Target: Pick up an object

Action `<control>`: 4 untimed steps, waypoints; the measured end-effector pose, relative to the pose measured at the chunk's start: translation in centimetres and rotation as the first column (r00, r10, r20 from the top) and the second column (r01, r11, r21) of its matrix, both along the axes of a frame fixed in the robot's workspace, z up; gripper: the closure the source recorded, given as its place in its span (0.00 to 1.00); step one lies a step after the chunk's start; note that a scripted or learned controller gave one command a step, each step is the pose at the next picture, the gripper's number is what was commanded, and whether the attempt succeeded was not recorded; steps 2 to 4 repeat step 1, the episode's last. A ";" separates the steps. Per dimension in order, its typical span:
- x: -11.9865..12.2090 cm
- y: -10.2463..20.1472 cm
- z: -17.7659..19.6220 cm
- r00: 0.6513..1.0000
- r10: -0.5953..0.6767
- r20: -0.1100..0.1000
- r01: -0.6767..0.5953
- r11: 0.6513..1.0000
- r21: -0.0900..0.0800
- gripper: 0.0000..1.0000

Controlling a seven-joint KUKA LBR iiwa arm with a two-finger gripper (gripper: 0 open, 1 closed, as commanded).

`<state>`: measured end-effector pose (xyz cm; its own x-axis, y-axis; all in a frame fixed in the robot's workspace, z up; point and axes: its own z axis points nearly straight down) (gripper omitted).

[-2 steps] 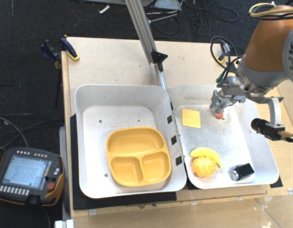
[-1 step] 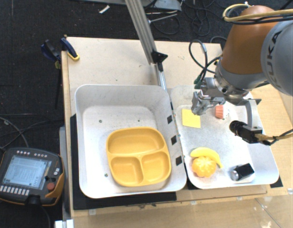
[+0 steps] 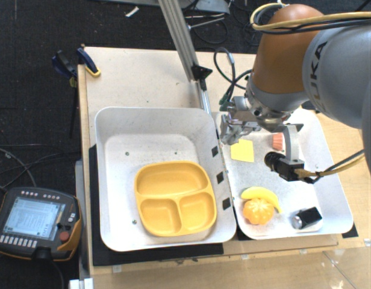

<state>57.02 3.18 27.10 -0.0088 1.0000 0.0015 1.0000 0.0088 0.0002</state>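
My gripper [image 3: 232,131] hangs over the far left part of the right bin [image 3: 330,179], close to the wall shared with the left bin. A flat yellow square [image 3: 243,151] lies just in front of and below it. A small pink-orange piece [image 3: 277,141] sits to the right, partly hidden by the wrist. Nearer the front lie a yellow banana [image 3: 261,194], an orange mandarin [image 3: 258,212] touching it, and a black cylinder [image 3: 307,217]. I see nothing held by the gripper.
The left bin [image 3: 113,131] holds a yellow divided plate [image 3: 173,197]. A metal pole [image 3: 182,35] rises behind the bins. The arm's bulk [image 3: 306,59] overhangs the right bin's back. A teach pendant [image 3: 32,218] lies off the bench at left.
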 end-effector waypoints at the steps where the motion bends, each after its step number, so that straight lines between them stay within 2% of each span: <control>1: -0.1 4.3 -1.8 1.000 -0.001 -0.004 0.001 1.000 -0.001 1.00; 4: -0.1 4.3 -1.8 1.000 -0.001 -0.004 0.001 1.000 -0.001 1.00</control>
